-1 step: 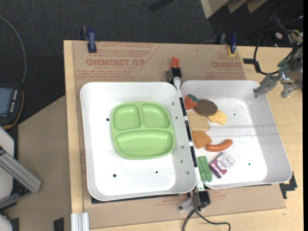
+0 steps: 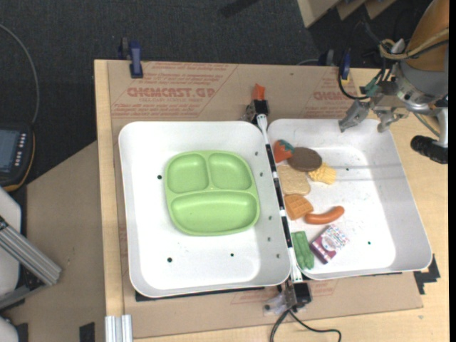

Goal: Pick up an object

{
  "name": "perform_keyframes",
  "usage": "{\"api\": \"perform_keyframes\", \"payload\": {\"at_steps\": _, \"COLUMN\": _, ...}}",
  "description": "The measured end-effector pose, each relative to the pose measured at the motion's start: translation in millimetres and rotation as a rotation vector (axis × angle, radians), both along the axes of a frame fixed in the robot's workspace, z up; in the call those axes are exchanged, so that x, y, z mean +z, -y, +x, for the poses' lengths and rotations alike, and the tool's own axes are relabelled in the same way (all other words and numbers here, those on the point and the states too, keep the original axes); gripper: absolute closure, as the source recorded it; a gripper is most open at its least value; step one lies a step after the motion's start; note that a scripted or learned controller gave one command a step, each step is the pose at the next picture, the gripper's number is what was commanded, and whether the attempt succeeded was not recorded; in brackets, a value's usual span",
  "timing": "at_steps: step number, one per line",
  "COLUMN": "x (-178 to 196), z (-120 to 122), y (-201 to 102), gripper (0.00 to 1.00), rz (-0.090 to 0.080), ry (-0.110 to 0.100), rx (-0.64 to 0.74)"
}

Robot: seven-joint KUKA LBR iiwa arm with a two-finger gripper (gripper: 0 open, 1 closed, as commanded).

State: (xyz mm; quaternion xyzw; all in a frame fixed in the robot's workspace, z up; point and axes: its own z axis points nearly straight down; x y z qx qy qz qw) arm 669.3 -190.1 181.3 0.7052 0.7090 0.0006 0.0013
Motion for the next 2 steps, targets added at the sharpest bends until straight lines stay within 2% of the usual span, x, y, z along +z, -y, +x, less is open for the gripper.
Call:
{"api": "perform_keyframes", "payload": {"at_steps": 1, "x": -50, "z": -49, "y": -72, "gripper": 0.0, "rz": 0.007, "ry": -0.012, "rx": 0.0}}
{"api": "perform_keyframes", "payload": {"at_steps": 2, "x": -96, "z": -64, "y": -56, "gripper": 0.0, "rz": 0.003, "ry": -0.003, "rx": -0.007}}
